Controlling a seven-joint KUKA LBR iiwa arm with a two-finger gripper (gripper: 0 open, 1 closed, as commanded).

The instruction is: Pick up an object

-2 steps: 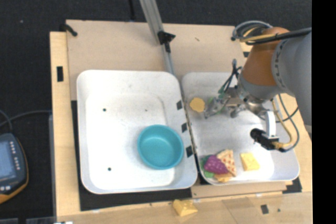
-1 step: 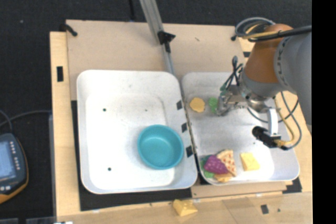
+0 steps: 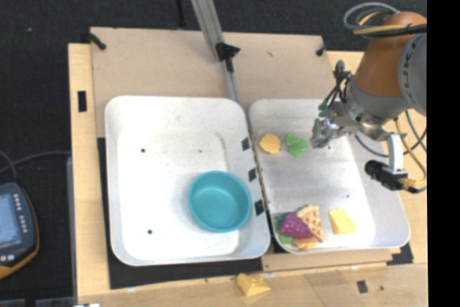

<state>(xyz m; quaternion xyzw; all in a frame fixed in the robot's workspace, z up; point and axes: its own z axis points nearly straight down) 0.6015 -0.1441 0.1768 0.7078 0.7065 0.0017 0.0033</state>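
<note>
The arm [image 3: 384, 75] comes in from the right, w/ the gripper [image 3: 322, 133] low over the far part of the right bin [image 3: 381, 226]. Can't tell how the gripper is set: too small and dark at this angle. Nothing visibly pinched in it.

Right bin contents: a green piece [image 3: 297, 145] just left of the gripper, near it, contact unclear. A yellow-orange piece [image 3: 270, 144] just left of the green one, close to the bin's left wall. At the near edge, a cluster: purple grapes [image 3: 293, 226] touching a waffle-like wedge [image 3: 310, 221], and a yellow block [image 3: 342, 221] just right of them, apart.

Left bin [image 3: 144, 126]: a teal bowl [image 3: 218, 200], upright, in the near-right part, close to the wall between bins.

Outside the bins, on the bench near edge, a yellow wedge [image 3: 252, 285]. A metal pole [image 3: 205, 11] slants from the far side down to the gap between bins. A handheld pendant [image 3: 14, 223] sits at far left, off the bench.
</note>
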